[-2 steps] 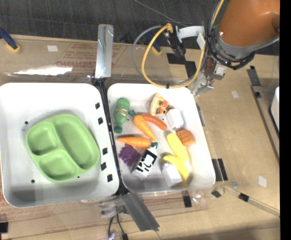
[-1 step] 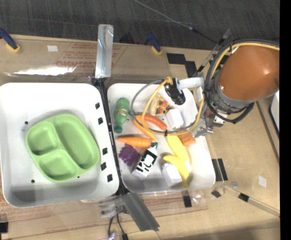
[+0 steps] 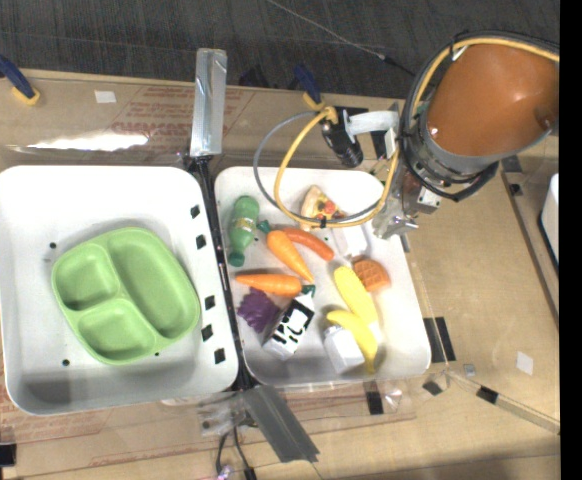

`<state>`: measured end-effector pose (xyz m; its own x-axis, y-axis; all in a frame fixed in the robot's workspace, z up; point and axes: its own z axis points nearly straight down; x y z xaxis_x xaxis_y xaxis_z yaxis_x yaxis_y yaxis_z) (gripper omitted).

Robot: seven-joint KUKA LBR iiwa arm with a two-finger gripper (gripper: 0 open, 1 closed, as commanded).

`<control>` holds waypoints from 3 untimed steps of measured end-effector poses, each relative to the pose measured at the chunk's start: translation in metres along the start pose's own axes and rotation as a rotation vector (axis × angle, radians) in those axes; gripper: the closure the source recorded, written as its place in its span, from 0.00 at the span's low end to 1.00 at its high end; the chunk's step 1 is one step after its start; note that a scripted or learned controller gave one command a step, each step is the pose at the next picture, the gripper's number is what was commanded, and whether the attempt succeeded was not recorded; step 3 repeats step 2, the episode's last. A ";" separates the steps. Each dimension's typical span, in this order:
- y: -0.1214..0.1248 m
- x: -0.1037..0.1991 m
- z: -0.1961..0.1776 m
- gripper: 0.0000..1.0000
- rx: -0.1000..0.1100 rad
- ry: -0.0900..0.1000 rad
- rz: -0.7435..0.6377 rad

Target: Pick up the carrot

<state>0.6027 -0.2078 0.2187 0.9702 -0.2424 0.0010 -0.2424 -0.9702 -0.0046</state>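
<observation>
This is looking like a robot lab, not a home. A big grey and orange robot arm (image 3: 481, 98) is reaching over a brown cardboard-covered tabletop (image 3: 491, 298). Two shallow white plastic bins (image 3: 11, 268) are sitting side by side, taped down, with yellow cables (image 3: 271, 158) looping above pretend toy food (image 3: 356, 298).

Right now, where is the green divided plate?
The green divided plate lies in the left white bin, left of the right bin that holds the carrots and bananas.
</observation>
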 end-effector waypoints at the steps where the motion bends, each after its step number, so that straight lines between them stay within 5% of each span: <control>1: 0.022 -0.081 0.032 1.00 -0.001 -0.006 -0.034; 2: 0.001 -0.006 0.011 1.00 0.000 0.000 -0.051; 3: 0.001 -0.006 0.011 1.00 0.000 0.000 -0.051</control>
